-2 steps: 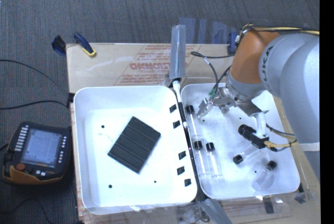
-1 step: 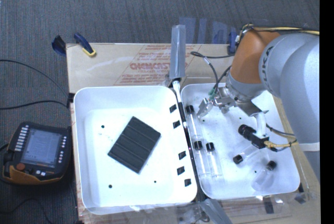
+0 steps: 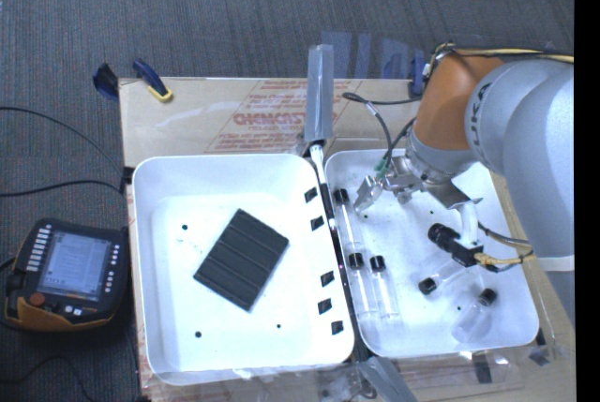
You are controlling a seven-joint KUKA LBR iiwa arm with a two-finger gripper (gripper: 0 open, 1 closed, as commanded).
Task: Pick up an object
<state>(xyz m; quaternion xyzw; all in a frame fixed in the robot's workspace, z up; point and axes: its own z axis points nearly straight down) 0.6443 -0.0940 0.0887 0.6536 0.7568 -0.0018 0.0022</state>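
In the near part of the right bin (image 3: 441,346) lies a clear vial with a black cap (image 3: 486,296), with a second capped vial (image 3: 427,284) a little farther and to its left, and two more capped vials (image 3: 378,267) side by side near the bin's left wall. The left bin (image 3: 150,297) holds a dark ridged slab (image 3: 242,260), lying flat and askew near its middle, well apart from the walls. A teach pendant (image 3: 66,276) lies on the floor left of the counter (image 3: 187,110). Farther in, the gripper (image 3: 373,191) hangs low over the far left of the right bin, just beside a small black-capped vial (image 3: 339,196); I cannot tell how far it is open, and nothing shows in its grasp. At the counter's far left corner sit blue clamps (image 3: 150,80)
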